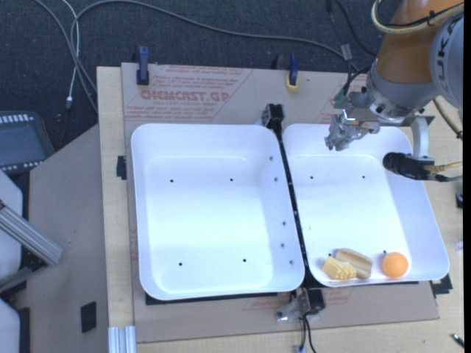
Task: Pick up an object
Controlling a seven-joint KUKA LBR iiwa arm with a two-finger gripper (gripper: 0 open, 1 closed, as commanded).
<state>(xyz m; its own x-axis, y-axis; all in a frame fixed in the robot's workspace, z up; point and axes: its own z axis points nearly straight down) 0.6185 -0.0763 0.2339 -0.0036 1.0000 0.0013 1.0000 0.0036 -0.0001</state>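
white plastic is most of what i get on my camera view: two shallow bins side by side on a tan board [110,197] with red lettering printed along its far edge. the left bin [206,219] and the right bin [353,204] meet along a dark seam down the middle. the arm [419,28] reaches in from the right, its orange band above the grey wrist, and the gripper [340,140] hangs over the far edge of the right bin, closer to that bin's far left corner than to its far right one. from this angle i cannot tell whether the gripper is wide or narrow, and i cannot make out anything held in it. the things to pick all lie along the near edge of the right bin, well apart from the gripper. an orange ball [395,264] sits toward the near right corner. just left of it a tan piece [356,257] and a yellow ridged piece [338,270] lie touching each other, the yellow one nearer the rim. a blue clamp [142,55] grips the board's far edge near its far left corner.
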